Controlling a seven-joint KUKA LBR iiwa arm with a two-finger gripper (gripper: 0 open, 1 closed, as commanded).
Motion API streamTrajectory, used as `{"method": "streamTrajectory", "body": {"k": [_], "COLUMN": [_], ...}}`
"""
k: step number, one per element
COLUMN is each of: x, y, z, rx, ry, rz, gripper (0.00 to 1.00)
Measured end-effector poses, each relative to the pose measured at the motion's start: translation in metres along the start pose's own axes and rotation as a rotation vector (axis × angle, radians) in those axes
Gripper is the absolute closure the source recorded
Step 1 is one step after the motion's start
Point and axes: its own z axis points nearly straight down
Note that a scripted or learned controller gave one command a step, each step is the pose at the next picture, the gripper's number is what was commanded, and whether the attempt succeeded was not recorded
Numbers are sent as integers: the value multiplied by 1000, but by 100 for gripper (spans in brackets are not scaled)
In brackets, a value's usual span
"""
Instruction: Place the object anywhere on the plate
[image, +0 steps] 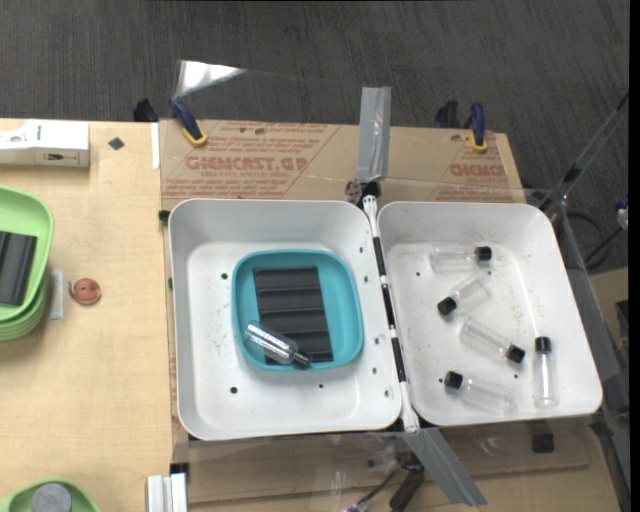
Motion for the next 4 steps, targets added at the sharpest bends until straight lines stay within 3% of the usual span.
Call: {"method": "streamTrajectory", "body": {"k": [4], "x": [0], "y": [0], "z": [0], "rx": [0], "ry": [0], "rz": [0], "gripper": [0]}}
